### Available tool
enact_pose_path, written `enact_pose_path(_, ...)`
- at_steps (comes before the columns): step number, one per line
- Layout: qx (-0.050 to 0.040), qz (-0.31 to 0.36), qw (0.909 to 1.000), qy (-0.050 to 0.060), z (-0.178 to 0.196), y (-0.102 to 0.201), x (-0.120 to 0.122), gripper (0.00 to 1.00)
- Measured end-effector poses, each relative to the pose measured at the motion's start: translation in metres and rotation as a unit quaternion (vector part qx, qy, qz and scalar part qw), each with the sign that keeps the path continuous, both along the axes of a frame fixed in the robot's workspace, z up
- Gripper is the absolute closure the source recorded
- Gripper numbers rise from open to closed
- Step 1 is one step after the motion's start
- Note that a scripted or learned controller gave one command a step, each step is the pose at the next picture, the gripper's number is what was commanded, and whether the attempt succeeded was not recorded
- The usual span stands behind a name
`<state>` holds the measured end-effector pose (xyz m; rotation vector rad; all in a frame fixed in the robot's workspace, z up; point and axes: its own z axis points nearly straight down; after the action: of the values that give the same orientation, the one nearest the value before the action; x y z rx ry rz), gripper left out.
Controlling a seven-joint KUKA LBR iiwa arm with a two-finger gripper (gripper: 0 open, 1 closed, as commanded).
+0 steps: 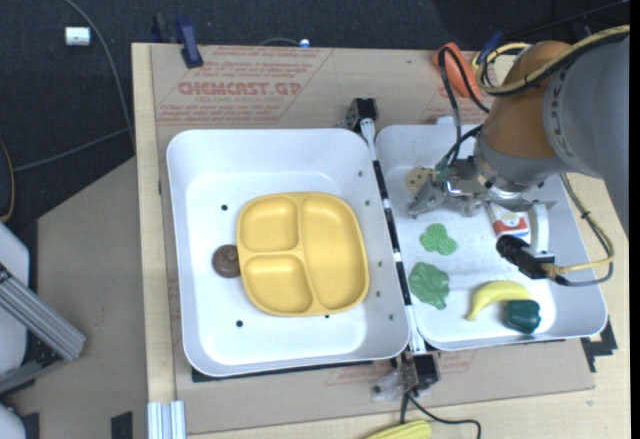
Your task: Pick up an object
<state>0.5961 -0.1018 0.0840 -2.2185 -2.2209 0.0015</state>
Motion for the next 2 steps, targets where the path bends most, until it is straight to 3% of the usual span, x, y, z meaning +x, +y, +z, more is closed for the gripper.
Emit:
enact_pose_path(1, 0.0, -0.001, 1.0, 0.0, 0.0, 0.002, -0.034, 0.0)
enact_pose_path(2, 0.0, -0.001, 1.0, -0.001, 0.01, 0.002, -0.034, 1.0)
